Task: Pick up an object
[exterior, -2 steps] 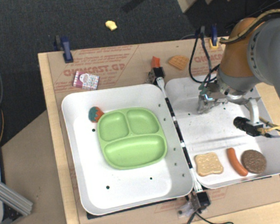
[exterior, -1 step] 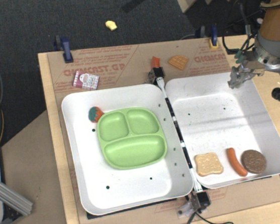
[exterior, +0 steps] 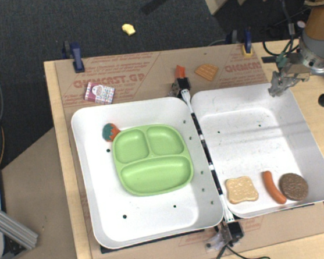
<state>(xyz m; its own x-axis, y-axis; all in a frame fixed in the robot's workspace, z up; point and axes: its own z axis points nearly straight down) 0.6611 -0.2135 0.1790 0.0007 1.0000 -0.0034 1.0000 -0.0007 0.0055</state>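
gripper [exterior: 278, 85] hangs over the far right corner of the right bin [exterior: 248, 118], at the rim; cannot tell its state, the tip is too small and blurred. nothing visibly held.

candidate objects sit well apart from it, in the near end of the right bin: toast [exterior: 241, 190], sausage [exterior: 273, 187], brown patty [exterior: 293, 186]. the sausage lies just beside the patty, maybe touching. toast stands a little apart to the left.

risks, as a judgement:
- the three targets are flat and low, so a two-finger pinch likely skids over the toast or patty and closes on air.
- sausage and patty crowd each other, so a finger may land between them and shove one aside, or nip both.
- all three lie close to the bin's near wall, so a descent there could clip the rim.
- in the left bin [exterior: 93, 164], the red-green ball [exterior: 110, 131] touches the plate [exterior: 152, 158] edge; it probably rolls if nudged.
- the plate is wide, likely too broad for the fingers.

counts:
- bins: 2
- green divided plate: 1, three compartments, nothing in them
- ball: 1
- toast: 1, sausage: 1, patty: 1
- on the bench outside the bins: cracker [exterior: 206, 72] 1, pink packet [exterior: 99, 92] 1
- blue clamps [exterior: 75, 54]: 2
- yellow bit [exterior: 128, 28] on the floor: 1
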